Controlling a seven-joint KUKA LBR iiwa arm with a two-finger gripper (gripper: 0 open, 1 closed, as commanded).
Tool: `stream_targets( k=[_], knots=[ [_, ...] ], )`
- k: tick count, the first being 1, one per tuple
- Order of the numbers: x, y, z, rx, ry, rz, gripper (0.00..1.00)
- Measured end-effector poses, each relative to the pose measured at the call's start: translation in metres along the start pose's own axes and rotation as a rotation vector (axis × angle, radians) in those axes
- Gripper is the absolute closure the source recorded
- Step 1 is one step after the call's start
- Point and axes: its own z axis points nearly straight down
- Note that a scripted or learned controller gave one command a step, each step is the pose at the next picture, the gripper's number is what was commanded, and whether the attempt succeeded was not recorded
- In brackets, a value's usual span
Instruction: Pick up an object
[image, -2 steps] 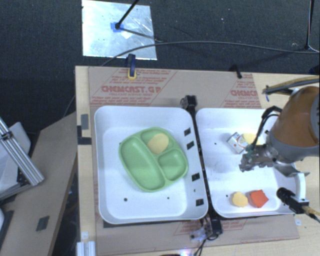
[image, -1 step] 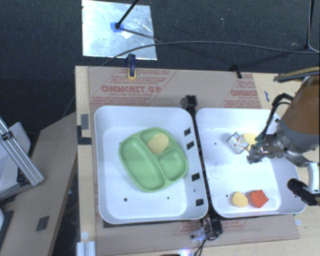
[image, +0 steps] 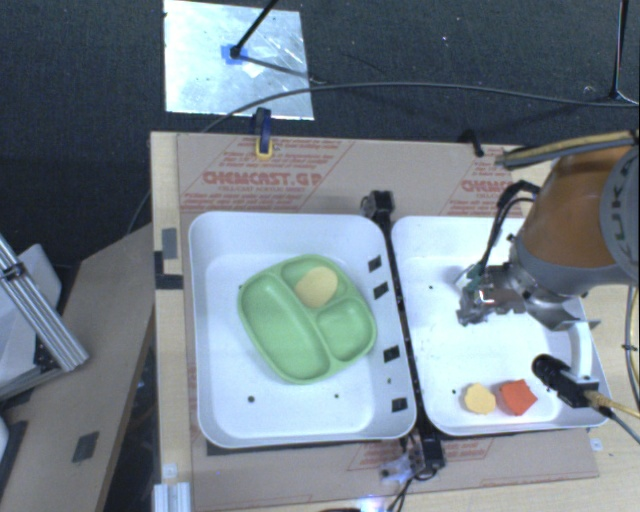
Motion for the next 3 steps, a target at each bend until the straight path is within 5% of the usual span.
stream_targets(
  k=[3],
  knots=[
    [0.161,0.019,-0.012,0.0,0.001,-0.001,1.0]
  ],
)
